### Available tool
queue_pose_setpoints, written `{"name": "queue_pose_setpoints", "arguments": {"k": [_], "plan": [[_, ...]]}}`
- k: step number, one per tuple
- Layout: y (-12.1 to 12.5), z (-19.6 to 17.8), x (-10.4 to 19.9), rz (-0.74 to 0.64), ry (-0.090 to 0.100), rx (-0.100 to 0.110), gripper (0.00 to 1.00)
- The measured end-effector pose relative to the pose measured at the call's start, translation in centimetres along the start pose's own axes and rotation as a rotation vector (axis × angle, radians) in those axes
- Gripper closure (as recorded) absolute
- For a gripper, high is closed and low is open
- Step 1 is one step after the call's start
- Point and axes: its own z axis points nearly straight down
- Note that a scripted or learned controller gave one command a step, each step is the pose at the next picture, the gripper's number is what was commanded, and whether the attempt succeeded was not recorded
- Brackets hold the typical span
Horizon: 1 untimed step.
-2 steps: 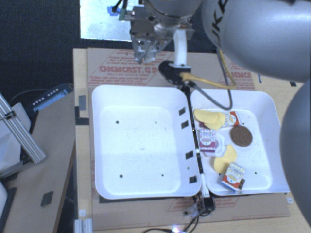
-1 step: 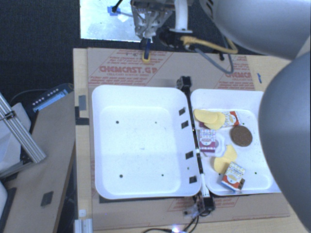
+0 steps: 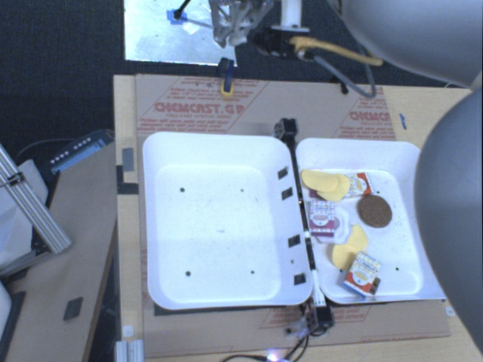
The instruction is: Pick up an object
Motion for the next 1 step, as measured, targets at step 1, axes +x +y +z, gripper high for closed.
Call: {"name": "queue_pose_setpoints", "arguments": {"k": [1], "plan": [[0.01, -4.21, -0.01, -0.001, 0.0, -0.001, 1.0]]}}
